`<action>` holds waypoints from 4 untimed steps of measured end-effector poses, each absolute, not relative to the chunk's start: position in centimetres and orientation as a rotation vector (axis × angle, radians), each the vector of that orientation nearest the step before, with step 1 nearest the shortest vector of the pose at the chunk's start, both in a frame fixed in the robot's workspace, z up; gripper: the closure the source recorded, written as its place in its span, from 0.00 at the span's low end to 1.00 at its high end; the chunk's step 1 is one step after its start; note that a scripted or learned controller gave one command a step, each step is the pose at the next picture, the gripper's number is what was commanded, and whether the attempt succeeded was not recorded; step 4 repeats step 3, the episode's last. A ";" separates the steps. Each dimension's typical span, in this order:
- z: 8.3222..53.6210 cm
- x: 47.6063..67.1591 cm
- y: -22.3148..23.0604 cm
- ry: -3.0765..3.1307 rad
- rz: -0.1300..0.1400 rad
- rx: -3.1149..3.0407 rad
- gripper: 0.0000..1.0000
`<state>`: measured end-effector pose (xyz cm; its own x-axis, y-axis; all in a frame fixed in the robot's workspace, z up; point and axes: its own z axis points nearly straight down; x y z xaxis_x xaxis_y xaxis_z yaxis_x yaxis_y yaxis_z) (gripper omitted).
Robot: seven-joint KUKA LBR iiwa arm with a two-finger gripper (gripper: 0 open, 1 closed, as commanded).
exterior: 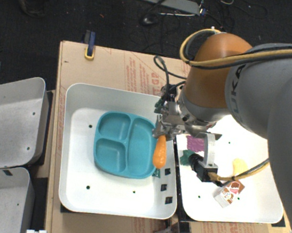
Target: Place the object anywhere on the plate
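Gripper (161, 133) clamped on orange carrot (160, 152), hanging over teal plate (123, 145) at its three o'clock rim. Four o'clock from there: purple block (195, 144), yellow piece (239, 166), small carton (228, 194).

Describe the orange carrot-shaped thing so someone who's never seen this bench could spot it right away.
Start at the left white bin, which holds a teal divided plate. At that plate's right edge, just under the gripper, hangs the carrot, upright and narrow. It is the one orange piece there; the items in the right bin are purple, green, yellow and boxed.
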<state>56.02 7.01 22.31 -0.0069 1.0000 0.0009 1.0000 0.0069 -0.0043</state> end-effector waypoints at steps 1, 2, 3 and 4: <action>23.2 52.5 11.7 -2.228 0.002 -2.209 1.00; 23.7 52.8 14.7 -2.229 -0.001 -2.214 1.00; 23.7 52.8 14.5 -2.224 0.001 -2.218 0.00; 23.7 52.8 14.5 -2.224 0.001 -2.218 0.00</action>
